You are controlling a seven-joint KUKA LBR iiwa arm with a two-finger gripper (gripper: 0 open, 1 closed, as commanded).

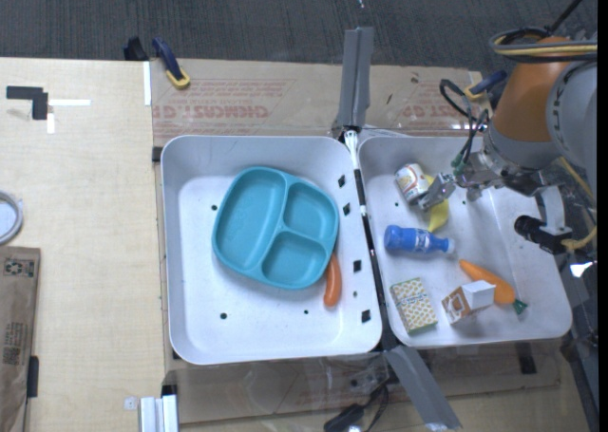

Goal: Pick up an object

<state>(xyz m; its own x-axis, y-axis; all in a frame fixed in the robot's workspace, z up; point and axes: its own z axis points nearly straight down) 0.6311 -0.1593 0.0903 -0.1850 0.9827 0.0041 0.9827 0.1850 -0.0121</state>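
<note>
Yellow banana (438, 216) under hand (435, 195), can (409, 179) beside

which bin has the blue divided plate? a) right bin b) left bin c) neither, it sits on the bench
b: the blue divided plate lies inside the left bin, with an orange sausage-like piece at its right edge.

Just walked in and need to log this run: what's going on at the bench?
The grey arm reaches into the right bin, its gripper low beside the small can and a yellow item. Nothing is visibly held. A blue bottle, carrot and two cartons lie nearby. The left bin holds a blue divided plate.
</note>
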